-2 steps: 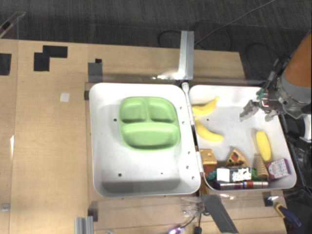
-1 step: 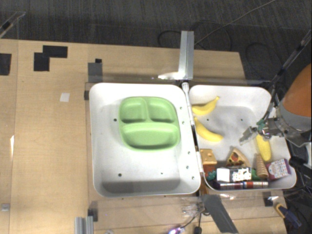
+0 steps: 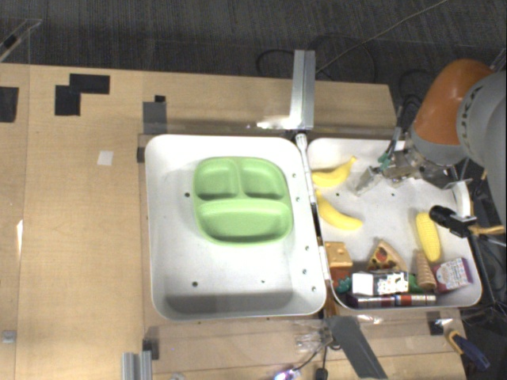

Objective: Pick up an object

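My gripper [image 3: 366,180] hangs low over the back part of the right bin [image 3: 380,150], coming in from the right below the orange band. Its tip is just right of a yellow banana [image 3: 333,174] that lies against the bin's left wall. I cannot see anything between the fingers. A second banana [image 3: 339,216] lies a little nearer the front. A yellow corn cob [image 3: 428,237] sits towards the bin's right side.
Along the right bin's front lie a wooden block [image 3: 338,258], a pizza slice toy [image 3: 386,256], a small box [image 3: 380,283], a marker [image 3: 394,299] and a purple pack [image 3: 453,274]. The left bin [image 3: 166,212] holds a green divided plate [image 3: 242,199].
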